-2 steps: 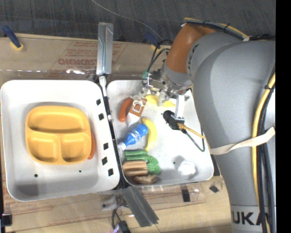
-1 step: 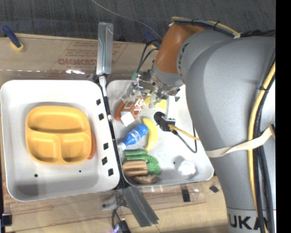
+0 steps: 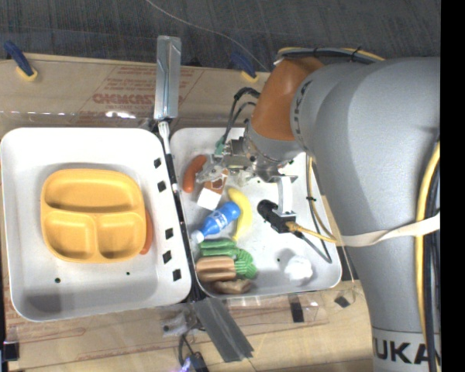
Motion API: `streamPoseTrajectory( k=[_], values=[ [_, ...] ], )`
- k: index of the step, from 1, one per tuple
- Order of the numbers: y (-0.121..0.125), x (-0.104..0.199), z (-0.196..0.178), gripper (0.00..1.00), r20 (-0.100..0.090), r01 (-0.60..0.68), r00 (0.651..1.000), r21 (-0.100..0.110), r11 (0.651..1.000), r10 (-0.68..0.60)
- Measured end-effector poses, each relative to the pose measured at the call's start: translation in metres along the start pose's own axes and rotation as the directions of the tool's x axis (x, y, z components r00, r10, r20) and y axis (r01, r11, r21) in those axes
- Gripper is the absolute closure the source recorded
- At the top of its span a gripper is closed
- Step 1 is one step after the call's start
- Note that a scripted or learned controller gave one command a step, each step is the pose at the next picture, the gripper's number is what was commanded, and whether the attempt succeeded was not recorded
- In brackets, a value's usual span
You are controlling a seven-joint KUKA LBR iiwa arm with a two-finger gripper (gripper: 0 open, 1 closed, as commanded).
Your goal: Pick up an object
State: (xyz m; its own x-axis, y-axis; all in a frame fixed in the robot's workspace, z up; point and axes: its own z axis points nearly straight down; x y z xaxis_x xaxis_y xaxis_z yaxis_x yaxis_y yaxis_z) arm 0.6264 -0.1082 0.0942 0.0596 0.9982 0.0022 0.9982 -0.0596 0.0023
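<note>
The arm (image 3: 372, 130) was in from the right, with its orange band (image 3: 283, 103) over the top edge of the right bin (image 3: 273, 256). The gripper (image 3: 226, 163) sat low over that bin's upper left part, near the divider between the bins. I couldn't tell if it was spread or pressed together, since the wrist hardware blocked the line of sight. I couldn't confirm a grasp on anything.

Candidate objects were all in the right bin, mostly bunched along its left side:
- A red-orange sausage (image 3: 190, 173) lay lengthwise up the view by the left wall, just left of the gripper. I couldn't tell whether they touched.
- A white tag (image 3: 208, 199) was just below the gripper.
- A banana (image 3: 241, 211) lay below the gripper, right beside a blue bottle (image 3: 218, 222). The bottle was tilted, white cap toward the lower left.
- A green item (image 3: 226, 251) was just below the bottle, shape unclear.
- A brown bun-like piece (image 3: 214, 268) was right under the green item.
- A darker brown lump (image 3: 229, 287) lay against the bottom wall.
- A small white item (image 3: 298, 268) sat alone at the lower right, well apart from the cluster.

In the left bin (image 3: 22, 208) a yellow tray (image 3: 93, 208) lay flat, roughly centred. It had three compartments, one long one across the top and two below. The arm was well apart from it.
</note>
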Motion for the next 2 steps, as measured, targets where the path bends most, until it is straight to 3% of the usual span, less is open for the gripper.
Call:
streamPoseTrajectory(
  k=[1,2],
  values=[
    [0.031,-0.002,0.001,0.0,0.001,0.036,0.999,0.007,0.999,-0.036],
    [0.032,0.0,-0.01,1.0,0.0,0.041,0.999,0.004,0.999,-0.041]
  ],
)
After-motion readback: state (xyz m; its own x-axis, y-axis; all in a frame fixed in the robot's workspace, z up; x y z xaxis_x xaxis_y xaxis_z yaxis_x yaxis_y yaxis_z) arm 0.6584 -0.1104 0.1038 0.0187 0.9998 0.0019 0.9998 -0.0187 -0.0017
